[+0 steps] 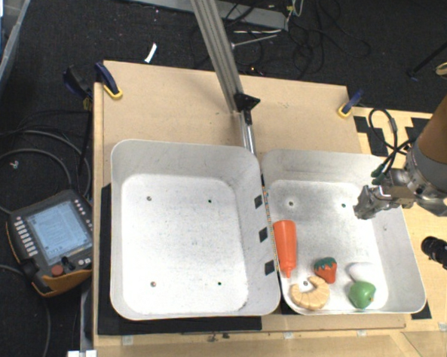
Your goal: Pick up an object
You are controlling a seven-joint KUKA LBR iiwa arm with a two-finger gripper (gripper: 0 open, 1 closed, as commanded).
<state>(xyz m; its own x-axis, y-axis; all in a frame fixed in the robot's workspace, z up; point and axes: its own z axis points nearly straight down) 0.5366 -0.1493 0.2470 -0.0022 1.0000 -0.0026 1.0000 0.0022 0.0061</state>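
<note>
Your gripper (363, 207) hung over the right bin (313, 188), near its right wall and toward the far half, and I couldn't tell how the claw was set; too small and dark, nothing visible in it. All pickable stuff sat along the near edge of that bin: orange carrot (284, 246) lying lengthwise against the left wall, small red strawberry-like piece (325, 268) just beside it toward the middle, tan cookie-shaped piece (310, 295) at the near rim, green pear-like piece (361, 294) by the near right corner. My call: you needed to come nearer and a bit left, pick one target and drop straight down on it. The green piece looked easiest, closest to you and apart from the rest. The carrot hugged the wall, so a finger could catch the rim there. The red and tan pieces were nearly touching, risk of nudging both. The left bin (131, 206) needed no attention. A metal pole (223, 61) crossed the bench's far side, well apart from your path.
</note>
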